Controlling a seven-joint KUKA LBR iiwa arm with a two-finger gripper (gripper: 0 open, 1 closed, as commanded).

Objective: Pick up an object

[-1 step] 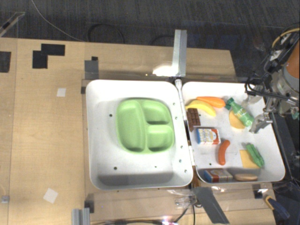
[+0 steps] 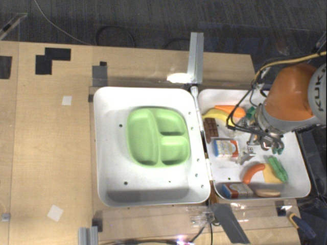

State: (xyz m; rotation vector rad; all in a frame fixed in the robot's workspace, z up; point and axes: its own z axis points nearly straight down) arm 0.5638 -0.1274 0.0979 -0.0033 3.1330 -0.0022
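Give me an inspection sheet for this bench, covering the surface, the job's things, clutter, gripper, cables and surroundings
Surface: wooden bench bearing two white bins; left bin, right bin.
Job's things: in the right bin, a banana, a brown bar, a small white packet, an orange sausage-like piece, a green piece and a small carton.
Clutter: a green divided tray lies in the left bin.
Gripper: gripper is low over the middle of the right bin; finger state cannot be judged.
Cables: yellow and black cables loop over the arm; a thin wire runs across the floor.
Surroundings: dark carpet behind the bench; black patches on the bench top.
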